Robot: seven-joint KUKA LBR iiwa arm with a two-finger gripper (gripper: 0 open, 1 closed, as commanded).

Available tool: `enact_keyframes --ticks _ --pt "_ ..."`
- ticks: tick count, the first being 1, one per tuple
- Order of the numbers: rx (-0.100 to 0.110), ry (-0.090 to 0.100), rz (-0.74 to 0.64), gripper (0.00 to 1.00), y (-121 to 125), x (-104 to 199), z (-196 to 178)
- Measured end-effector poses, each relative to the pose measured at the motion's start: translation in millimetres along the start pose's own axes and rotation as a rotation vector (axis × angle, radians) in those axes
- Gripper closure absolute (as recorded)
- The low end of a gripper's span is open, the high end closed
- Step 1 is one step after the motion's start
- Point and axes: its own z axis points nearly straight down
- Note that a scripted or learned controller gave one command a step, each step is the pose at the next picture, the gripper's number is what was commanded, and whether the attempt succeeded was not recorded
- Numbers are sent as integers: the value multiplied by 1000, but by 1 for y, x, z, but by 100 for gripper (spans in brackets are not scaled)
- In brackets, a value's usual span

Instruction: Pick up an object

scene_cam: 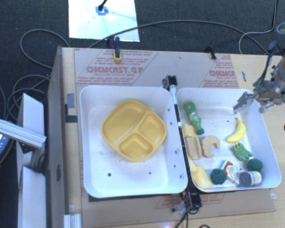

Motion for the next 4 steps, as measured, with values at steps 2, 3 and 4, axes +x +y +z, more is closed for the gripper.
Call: enact_keyframes --ticks 2,3,4 --pt "-3 -1 0 0 -23 37 54" --pt "1 -1 2 0 -22 -2 98" --pt "1 1 0 0 -56 65 117"
